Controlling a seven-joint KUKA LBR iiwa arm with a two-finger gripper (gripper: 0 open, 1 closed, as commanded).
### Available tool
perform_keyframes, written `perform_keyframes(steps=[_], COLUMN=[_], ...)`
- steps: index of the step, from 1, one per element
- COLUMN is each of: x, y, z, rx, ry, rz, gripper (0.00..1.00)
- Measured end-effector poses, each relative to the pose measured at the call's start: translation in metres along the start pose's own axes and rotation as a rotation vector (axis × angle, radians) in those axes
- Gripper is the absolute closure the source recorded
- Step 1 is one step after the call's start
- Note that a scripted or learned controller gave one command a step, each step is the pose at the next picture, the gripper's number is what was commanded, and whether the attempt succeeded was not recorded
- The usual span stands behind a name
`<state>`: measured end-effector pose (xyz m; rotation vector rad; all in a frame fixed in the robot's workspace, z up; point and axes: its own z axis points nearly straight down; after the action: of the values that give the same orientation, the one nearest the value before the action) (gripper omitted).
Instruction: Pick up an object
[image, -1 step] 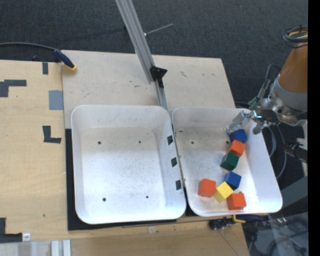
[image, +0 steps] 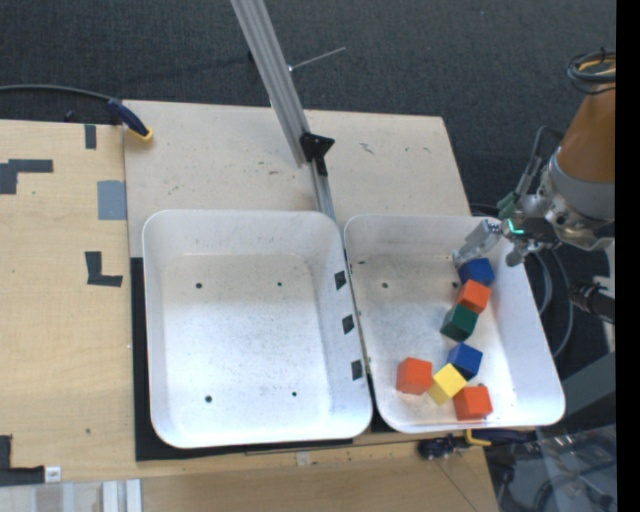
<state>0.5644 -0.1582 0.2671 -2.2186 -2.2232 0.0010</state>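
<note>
Two white bins: left bin (image: 245, 330), bare floor; right bin (image: 400, 300), holding seven cubes along its 3-to-5 o'clock side. Arm (image: 585, 165) enters at 3 o'clock, wrist tilted inward. Gripper (image: 484, 243) hangs just above the blue cube (image: 478, 270); jaw state cannot be told, likely nothing grasped. Step, by judgement: approach. Next: descend squarely onto one cube, clear of the orange cube (image: 474, 295) touching below.
</note>
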Motion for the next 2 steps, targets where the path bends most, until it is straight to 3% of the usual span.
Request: perform_keyframes(steps=[2], x=[-0.003], y=[0.004], z=[0.110], rx=[0.007], ry=[0.001], rz=[0.000], gripper=[0.00])
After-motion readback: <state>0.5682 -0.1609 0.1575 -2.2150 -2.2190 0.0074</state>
